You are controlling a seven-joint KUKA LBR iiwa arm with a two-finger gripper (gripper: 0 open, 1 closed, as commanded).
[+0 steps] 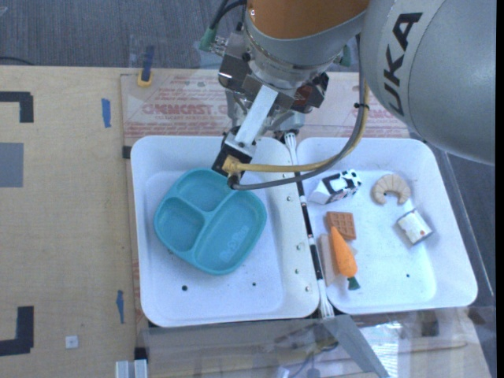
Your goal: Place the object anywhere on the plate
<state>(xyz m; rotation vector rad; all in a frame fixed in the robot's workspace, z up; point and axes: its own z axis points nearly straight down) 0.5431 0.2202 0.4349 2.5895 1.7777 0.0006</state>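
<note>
Two white bins on a wooden tabletop (63,211). Left bin (161,294): a teal three-compartment plate (228,241), nothing on it. The gripper (277,121) hangs above the plate's far rim; whether its jaws are spread or pressed together cannot be told. Right bin (445,282): every loose thing lies here, apart from the plate. The toy carrot (342,254) has its long axis running far to near, green top nearest the camera, tip just beside a brown cracker (341,224). Farther back, a black-and-white cow figure (340,185), a croissant (392,187) and a small white block (413,227).
</note>
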